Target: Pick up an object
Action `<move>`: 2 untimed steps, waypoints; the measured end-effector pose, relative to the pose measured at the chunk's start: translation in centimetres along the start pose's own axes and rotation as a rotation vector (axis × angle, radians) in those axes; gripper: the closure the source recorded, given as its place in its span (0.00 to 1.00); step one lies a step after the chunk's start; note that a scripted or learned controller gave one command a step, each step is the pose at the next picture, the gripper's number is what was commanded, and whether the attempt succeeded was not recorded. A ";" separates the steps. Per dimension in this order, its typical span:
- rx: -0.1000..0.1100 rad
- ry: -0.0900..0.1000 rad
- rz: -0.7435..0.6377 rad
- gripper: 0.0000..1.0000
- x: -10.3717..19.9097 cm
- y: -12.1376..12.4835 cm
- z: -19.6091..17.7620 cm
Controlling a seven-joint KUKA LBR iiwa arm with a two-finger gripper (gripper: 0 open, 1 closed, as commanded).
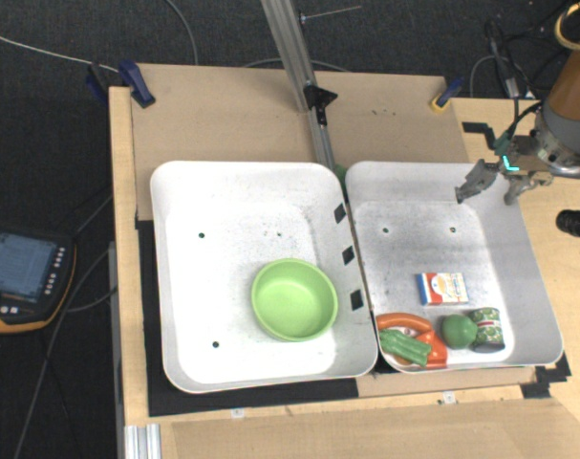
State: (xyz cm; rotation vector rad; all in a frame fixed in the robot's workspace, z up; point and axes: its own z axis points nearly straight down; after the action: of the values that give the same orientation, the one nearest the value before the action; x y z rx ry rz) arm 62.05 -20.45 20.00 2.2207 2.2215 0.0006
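A toy carrot (pixel 411 340) lies at the right bin's (pixel 519 256) near edge. The end effector (pixel 492 184), fingers apart and holding nothing, hovers at the far rim; in my judgement the approach is in hand, and next it must descend over 1 object.

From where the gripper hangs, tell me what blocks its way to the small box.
Nothing visible does. The gripper hangs over the right bin's far edge, and bare bin floor lies between it and the box.

Claw (pixel 493 185) splayed wide, arm at right

Bright even light, faint shadows, slightly soft
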 end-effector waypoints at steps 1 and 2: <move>0.000 0.000 0.000 0.00 0.0 0.0 0.0; 0.005 0.001 0.000 0.00 0.4 -0.7 6.0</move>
State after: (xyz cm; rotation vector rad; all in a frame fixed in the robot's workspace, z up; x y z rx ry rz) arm 61.37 -20.02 14.00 2.2234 2.2247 -0.0033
